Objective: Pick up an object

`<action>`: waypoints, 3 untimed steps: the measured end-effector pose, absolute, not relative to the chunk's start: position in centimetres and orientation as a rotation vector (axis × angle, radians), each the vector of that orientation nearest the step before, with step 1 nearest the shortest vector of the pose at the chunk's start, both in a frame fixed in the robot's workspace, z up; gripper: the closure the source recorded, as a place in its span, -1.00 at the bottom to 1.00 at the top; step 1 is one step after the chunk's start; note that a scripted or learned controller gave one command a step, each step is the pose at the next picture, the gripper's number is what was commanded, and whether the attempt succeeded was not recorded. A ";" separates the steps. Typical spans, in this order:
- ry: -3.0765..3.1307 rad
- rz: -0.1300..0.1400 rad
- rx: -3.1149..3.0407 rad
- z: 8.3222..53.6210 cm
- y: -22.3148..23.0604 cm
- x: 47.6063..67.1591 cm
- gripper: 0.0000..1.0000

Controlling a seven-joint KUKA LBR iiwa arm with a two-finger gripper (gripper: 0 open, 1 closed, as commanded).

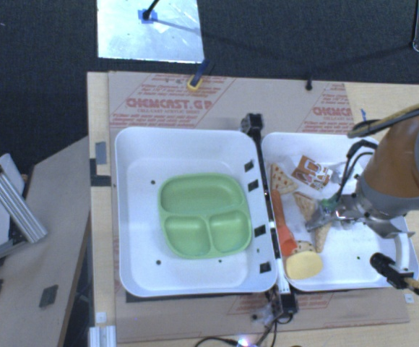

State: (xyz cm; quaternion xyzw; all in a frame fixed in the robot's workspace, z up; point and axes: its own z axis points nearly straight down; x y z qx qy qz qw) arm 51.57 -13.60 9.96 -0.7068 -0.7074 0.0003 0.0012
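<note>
The right white bin (pixel 354 266) holds several small items. A brown and white packet (pixel 312 170) lies near its back, with a tan cracker triangle (pixel 280 179) to its left. An orange carrot-like stick (pixel 281 223) runs along the left wall. A yellow disc (pixel 304 266) sits at the front left. A tan wedge (pixel 305 205) and a tan cone (pixel 319 237) lie mid-bin. My gripper (pixel 324 215) is low over the bin's middle, right beside the wedge and cone, and it looks to be touching them. The arm covers the bin's right part.
The left white bin (pixel 137 194) carries a green divided plate (pixel 201 215). A black hinge strip (pixel 264 201) runs between the bins. A black part (pixel 390 270) of the arm hangs over the right bin's front right corner. Cardboard lies under both bins.
</note>
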 end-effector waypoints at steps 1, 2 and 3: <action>-2.222 0.000 -2.220 8.4 -13.6 51.6 -1.00; -2.224 -0.002 -2.222 9.5 -13.6 51.7 1.00; -2.229 -0.005 -2.222 15.8 -14.0 51.7 1.00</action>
